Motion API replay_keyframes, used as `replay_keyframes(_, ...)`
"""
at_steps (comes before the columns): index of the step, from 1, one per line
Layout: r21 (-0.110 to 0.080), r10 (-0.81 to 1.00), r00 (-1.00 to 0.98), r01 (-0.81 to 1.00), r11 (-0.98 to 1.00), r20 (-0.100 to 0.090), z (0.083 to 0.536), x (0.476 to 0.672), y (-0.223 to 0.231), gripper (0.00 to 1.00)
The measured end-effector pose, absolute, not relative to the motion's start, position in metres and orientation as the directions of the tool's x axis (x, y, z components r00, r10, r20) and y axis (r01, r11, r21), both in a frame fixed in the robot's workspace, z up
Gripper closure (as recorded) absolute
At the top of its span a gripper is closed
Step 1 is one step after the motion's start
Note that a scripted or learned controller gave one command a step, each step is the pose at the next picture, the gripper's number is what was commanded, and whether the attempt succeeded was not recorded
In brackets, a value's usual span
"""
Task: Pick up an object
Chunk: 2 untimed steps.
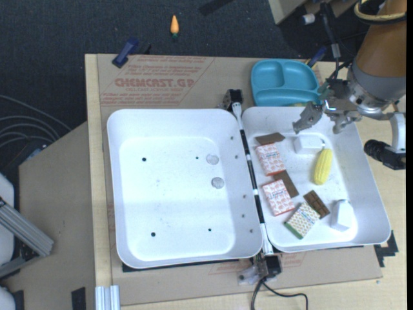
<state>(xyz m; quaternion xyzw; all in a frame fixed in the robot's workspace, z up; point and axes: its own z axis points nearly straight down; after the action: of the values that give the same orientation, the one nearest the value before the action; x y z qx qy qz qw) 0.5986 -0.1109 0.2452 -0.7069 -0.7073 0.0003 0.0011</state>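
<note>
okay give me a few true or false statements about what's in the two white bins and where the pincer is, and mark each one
1. The yellow corn cob lies in the right bin. True.
2. The pincer hangs over the left bin. False: it is above the right bin's far edge.
3. The pincer grips the corn cob. False: the cob lies apart on the bin floor.
4. A blue tray sits beyond the right bin. True.
5. Two red patterned packets lie near the divider. True.

Around the corn cob (pixel 322 165) the right bin (pixel 371 199) is crowded: packets left of it, white blocks above and below. Right of the cob, bare floor gives passage.
</note>
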Motion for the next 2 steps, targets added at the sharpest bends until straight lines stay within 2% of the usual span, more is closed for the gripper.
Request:
replay_keyframes(1,-0.004,1.000,0.001,1.000,-0.001,0.001,0.134,0.611,-0.136,0.00)
replay_keyframes(2,0.002,1.000,-0.001,1.000,0.001,0.000,0.088,0.626,-0.110,0.00)
